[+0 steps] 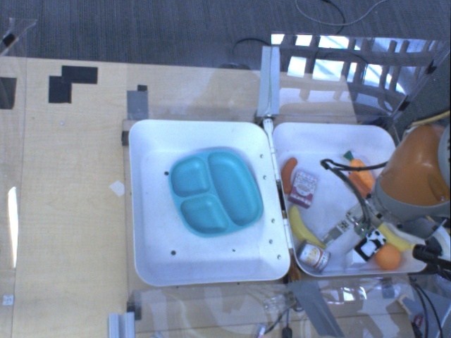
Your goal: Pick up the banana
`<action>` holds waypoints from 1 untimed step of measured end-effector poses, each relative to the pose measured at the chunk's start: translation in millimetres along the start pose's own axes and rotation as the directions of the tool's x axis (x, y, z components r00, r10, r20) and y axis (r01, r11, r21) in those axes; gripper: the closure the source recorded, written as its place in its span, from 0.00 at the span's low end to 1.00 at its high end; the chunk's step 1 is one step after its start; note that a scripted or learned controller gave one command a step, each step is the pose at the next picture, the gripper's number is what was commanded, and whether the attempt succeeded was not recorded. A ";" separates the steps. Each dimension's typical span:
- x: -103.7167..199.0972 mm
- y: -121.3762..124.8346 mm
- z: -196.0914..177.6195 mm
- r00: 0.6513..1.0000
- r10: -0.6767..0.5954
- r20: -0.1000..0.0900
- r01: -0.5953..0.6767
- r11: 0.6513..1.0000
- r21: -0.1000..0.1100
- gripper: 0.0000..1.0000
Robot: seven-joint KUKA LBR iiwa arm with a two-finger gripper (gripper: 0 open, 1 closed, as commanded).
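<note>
All the loose items sit in the right bin [384, 138], presumably as the pick source; the left bin [151, 189] carries a blue divided plate [215, 191], likely the drop side. The banana [301, 229] lies along the right bin's left wall, curving down toward a small can [313, 257] that touches or nearly touches its lower end. A dark red packet [304, 188] and a sausage-like orange piece [288, 172] lie just above it, so the approach is crowded (little free room beside the wall).

My gripper [337, 232] hangs low over the bin, just right of the banana, not around it. I cannot tell its opening from this angle. Nothing visibly sits in it. A carrot [361, 175] and an orange [387, 258] lie near my wrist.
</note>
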State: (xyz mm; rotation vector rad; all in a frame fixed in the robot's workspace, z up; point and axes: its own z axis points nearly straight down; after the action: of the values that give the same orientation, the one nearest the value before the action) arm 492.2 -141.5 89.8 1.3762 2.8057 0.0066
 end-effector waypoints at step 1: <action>-70.3 -15.5 0.9 1.000 -0.030 0.001 0.030 1.000 0.001 0.00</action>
State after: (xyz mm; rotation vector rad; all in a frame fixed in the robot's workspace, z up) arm 523.0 -206.5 89.7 1.3342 2.8257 0.0040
